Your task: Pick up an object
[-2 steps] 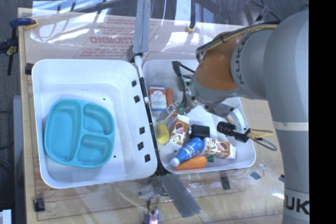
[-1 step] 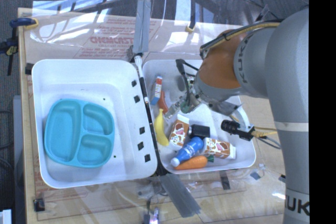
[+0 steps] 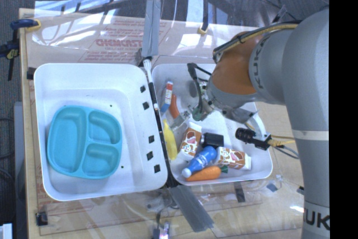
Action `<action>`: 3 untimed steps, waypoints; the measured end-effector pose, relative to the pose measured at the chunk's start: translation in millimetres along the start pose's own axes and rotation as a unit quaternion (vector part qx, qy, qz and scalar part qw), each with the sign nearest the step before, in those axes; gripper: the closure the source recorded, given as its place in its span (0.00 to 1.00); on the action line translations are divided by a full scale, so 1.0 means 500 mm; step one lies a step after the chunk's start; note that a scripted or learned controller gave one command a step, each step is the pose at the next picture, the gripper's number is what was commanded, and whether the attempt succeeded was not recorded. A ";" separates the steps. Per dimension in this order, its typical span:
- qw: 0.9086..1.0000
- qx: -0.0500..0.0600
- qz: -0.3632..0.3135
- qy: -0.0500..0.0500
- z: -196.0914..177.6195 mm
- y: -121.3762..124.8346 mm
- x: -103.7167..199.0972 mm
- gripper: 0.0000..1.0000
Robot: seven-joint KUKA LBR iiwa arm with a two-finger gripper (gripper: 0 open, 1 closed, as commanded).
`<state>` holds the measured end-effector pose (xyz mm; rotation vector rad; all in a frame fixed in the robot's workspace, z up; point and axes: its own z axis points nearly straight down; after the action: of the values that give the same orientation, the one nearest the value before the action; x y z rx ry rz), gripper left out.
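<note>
My gripper (image 3: 197, 108) reaches down into the right bin (image 3: 263, 168), near its middle, below the orange wrist band. Its tip is among the items and is partly hidden by the wrist. Just left of it lie a white tube (image 3: 168, 93) and a red-orange piece (image 3: 175, 108). Below it are a small printed carton (image 3: 190, 143), a black block (image 3: 212, 139) and a yellow banana (image 3: 169, 140) along the bin's left wall. Nearer the front lie a blue bottle (image 3: 202, 160), an orange carrot (image 3: 204, 174) and a flat carton (image 3: 235, 160).
The left bin (image 3: 84, 78) holds a light blue divided plate (image 3: 84, 142). A black divider rail (image 3: 152, 126) runs between the bins. A black cable plug (image 3: 251, 137) sticks out beside the arm over the right bin.
</note>
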<state>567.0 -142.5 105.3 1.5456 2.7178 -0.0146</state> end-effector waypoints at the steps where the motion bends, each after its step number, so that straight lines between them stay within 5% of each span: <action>1: 1.000 0.000 -0.002 0.000 -0.019 0.001 0.000 1.00; 2: 1.000 0.000 -0.002 0.000 -0.019 0.001 0.000 0.00; 3: 1.000 -0.001 -0.006 0.004 0.004 0.103 -0.005 0.00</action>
<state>612.5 -118.2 103.1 1.5322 2.7311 -0.0063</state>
